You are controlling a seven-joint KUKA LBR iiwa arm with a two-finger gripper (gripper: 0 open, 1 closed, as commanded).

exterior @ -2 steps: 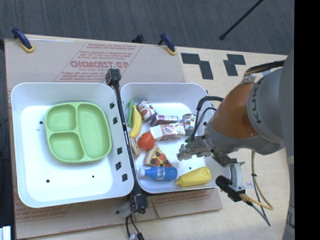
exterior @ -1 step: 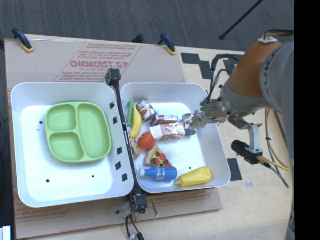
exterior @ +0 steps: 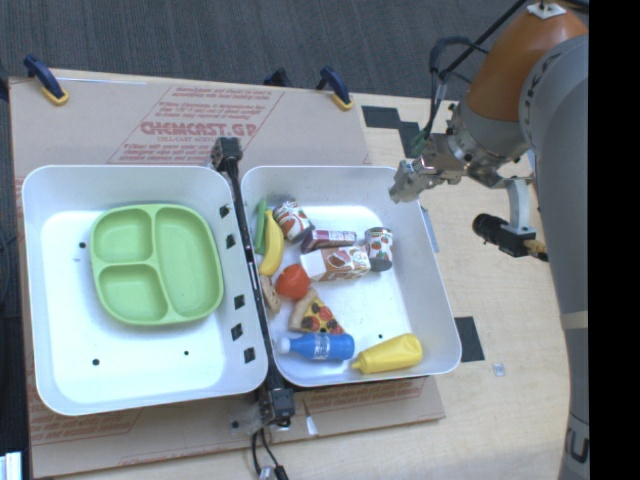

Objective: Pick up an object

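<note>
The left bin (exterior: 40,268) holds a green divided plate (exterior: 157,263) with three compartments, lying nearer the bin's far left corner than its near edge; a row of black clips (exterior: 234,258) runs down the seam where the two bins meet.

The right bin (exterior: 420,298) carries the pile of small things: against its left wall a yellow banana (exterior: 271,248) stands on end beside a thin green piece (exterior: 260,230); just right of it, toward the far edge, lie a small striped can (exterior: 291,220), a dark flat packet (exterior: 331,238) and a small jar (exterior: 378,247), with a red-and-white carton (exterior: 342,264) touching the jar's left side; a red tomato (exterior: 292,282) sits in the middle, and a pizza slice (exterior: 316,316) lies just nearer than it; along the near edge lie a blue bottle (exterior: 320,347) and, to its right, a yellow mustard bottle (exterior: 388,354), both on their sides.

The gripper (exterior: 405,185) hangs over the right bin's far right corner, above the rim and well apart from every object; nothing shows between its fingers, and whether they stand wide or narrow I cannot tell.
</note>
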